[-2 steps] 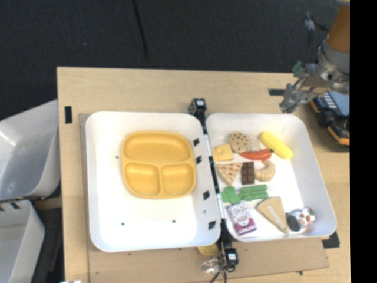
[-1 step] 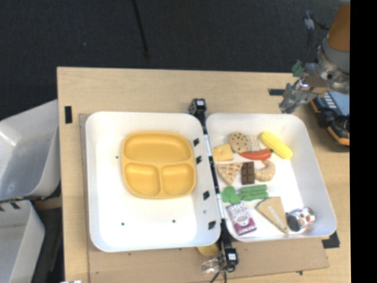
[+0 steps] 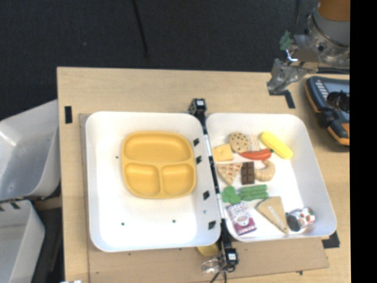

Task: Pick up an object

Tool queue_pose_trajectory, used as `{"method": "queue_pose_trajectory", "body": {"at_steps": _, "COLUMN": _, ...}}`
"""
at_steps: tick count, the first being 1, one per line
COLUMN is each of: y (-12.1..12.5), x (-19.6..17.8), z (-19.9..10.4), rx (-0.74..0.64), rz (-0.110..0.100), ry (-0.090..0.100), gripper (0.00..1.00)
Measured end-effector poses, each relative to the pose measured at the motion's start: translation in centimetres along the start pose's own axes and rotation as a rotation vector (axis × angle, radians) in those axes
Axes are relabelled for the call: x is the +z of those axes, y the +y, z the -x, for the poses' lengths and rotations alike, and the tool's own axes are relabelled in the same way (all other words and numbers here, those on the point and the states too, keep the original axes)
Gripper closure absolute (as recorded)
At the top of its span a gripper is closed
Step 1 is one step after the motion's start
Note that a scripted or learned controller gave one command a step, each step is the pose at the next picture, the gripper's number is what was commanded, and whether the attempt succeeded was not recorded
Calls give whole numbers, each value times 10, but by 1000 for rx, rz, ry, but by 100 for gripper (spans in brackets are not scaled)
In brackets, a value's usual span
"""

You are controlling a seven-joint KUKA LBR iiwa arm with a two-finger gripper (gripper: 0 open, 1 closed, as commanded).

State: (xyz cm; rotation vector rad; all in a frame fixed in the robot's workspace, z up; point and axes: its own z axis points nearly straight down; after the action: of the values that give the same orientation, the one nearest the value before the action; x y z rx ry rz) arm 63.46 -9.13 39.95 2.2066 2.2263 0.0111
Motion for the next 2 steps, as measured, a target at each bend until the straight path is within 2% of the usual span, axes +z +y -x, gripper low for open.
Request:
{"method": "queue_pose_trajectory", "body": {"at_steps": 1, "y": -25, "x": 3, "z": 7, "rx": 7, "rz": -7, "ry": -3, "gripper": 100}}
{"method": "queue_pose_trajectory", "body": {"at_steps": 2, "y": -75, "x": -8, "z": 62, "rx": 14, "rz": -9, "ry": -3, "gripper": 100}}
